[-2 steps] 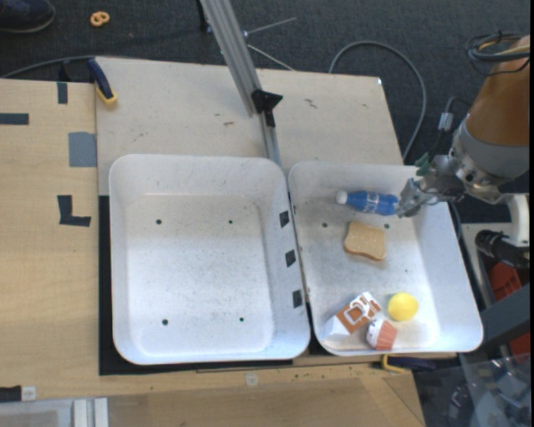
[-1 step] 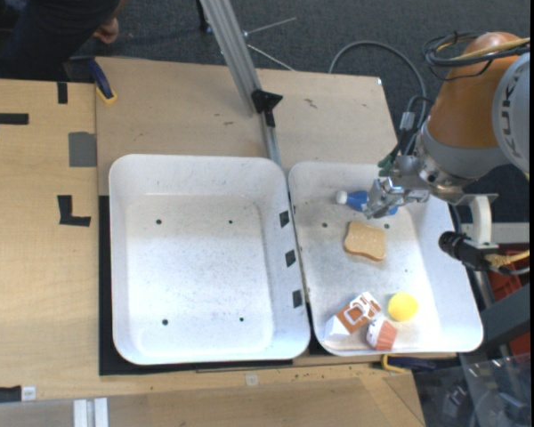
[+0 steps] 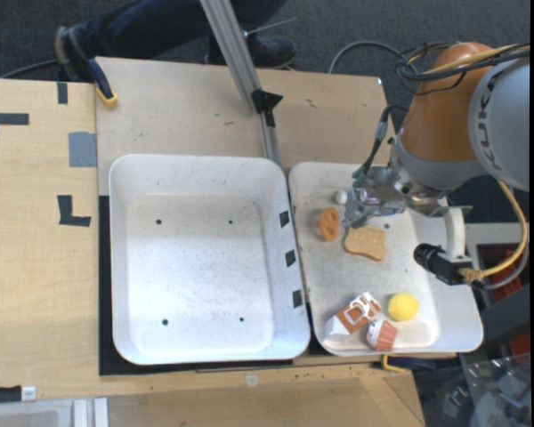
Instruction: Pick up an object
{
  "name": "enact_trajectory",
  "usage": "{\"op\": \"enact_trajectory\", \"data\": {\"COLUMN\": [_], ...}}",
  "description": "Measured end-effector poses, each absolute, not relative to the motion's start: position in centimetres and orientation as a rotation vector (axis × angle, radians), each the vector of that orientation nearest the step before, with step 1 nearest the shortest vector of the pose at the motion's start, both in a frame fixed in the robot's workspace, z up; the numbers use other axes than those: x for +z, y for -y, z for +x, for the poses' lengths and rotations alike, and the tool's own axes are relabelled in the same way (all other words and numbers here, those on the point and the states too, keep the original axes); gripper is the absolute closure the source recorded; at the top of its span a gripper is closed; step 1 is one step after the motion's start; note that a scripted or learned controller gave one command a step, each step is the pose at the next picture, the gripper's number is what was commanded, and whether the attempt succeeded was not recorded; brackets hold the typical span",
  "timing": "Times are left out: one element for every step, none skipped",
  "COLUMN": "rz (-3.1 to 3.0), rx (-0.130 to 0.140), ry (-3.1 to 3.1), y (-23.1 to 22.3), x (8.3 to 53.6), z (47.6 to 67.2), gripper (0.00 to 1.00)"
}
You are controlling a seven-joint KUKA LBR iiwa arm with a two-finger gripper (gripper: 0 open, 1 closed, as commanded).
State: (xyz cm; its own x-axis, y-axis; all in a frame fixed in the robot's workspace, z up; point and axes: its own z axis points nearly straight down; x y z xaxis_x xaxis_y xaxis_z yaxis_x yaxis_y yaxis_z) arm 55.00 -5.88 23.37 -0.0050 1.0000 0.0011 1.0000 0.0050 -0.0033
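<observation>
Overhead, end effector (image 3: 360,210) above flat toast slice (image 3: 365,244); finger state unclear.

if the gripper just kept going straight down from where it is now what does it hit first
Probably the toast slice, which lies just below the gripper, with the orange pastry beside it. Depth is hard to judge from this slant.

I'm running a robotics lab rig; plywood bench (image 3: 178,105), two white bins (image 3: 125,238), aluminium camera post (image 3: 231,34), loose cables (image 3: 356,56).
</observation>
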Motion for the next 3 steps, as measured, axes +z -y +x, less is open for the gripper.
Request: {"op": "enact_trajectory", "data": {"rz": [-2.212, -2.213, -2.21], "rx": [0.003, 0.003, 0.002], "ry": [2.226, 2.225, 2.228], "y": [0.5, -3.7, -9.5], "x": [22.4, 22.4, 22.2], "z": [54.5, 52.7, 52.3], "gripper": [1.0, 1.0, 1.0]}}
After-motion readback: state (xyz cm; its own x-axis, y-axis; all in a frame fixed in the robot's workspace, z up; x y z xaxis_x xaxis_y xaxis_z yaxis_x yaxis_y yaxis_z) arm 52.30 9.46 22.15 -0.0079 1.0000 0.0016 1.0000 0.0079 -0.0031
